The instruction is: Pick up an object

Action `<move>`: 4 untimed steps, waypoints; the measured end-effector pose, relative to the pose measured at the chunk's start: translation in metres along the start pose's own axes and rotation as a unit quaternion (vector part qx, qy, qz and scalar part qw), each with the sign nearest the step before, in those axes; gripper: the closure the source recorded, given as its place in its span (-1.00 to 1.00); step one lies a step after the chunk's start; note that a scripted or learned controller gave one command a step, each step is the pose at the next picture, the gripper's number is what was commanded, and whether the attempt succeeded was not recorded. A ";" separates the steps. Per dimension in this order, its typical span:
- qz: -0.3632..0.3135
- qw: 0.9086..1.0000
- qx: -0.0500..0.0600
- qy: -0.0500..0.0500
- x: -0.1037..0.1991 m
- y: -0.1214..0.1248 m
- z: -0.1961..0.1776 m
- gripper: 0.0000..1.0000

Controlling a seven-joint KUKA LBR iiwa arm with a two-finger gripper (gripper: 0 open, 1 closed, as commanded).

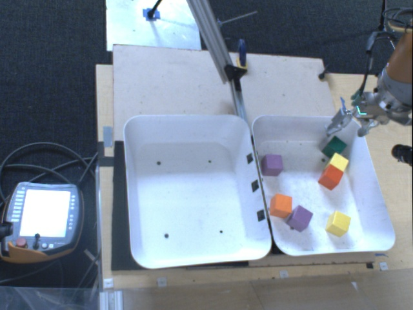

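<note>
Item: green block (pixel 334 146), in the right-hand white bin (pixel 377 192), upper right of the frame, close under the gripper (pixel 350 121). It touches a yellow block (pixel 340 162), which leans on a red-orange block (pixel 330 177); the three make a tight cluster against the bin's far-right wall. By its look, a small foam or painted wooden cube: matt, flat-faced, square-edged. Judged light, stiff and not fragile, with enough surface grip for metal fingers. Best taken across two opposite free faces; the side against the yellow block is closed off, so the hold would go across the other pair of faces.

Gripper: silver two-finger unit on the grey arm, entering from the right edge. Its fingers (pixel 338 121) stand parted, angled down toward the green block, with nothing between them.

Other blocks, same bin: a purple block (pixel 272 165) alone near the left wall; an orange block (pixel 281 206) touching a second purple block (pixel 299 217) at lower centre; a second yellow block (pixel 338 223) standing free at lower right. The loose ones look easier picks than the cluster.

Bins: shallow, smooth, glossy white plastic with rounded corners. The left bin (pixel 139 173) shows a few dark specks.

Surroundings: pale board bench (pixel 174 82); aluminium strut (pixel 208 28) slanting from top centre; teach pendant (pixel 40 221) with cable on dark carpet, lower left.
</note>
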State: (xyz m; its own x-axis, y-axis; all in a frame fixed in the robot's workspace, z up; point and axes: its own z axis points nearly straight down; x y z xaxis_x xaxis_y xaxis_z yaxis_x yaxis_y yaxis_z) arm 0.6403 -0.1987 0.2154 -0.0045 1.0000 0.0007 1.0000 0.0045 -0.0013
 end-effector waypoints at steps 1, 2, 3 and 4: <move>-0.001 1.000 -0.002 -0.001 0.000 0.001 -0.003 -1.00; -0.001 1.000 0.000 0.000 0.007 0.002 0.058 -1.00; 0.000 1.000 -0.008 -0.003 0.006 0.007 0.098 -1.00; 0.000 1.000 -0.012 -0.004 0.005 0.010 0.101 -1.00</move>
State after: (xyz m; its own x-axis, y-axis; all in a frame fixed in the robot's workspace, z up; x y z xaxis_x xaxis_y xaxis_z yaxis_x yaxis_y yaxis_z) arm 0.6503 -0.1935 0.1148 -0.0048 1.0000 -0.0067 0.9997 0.0049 0.0219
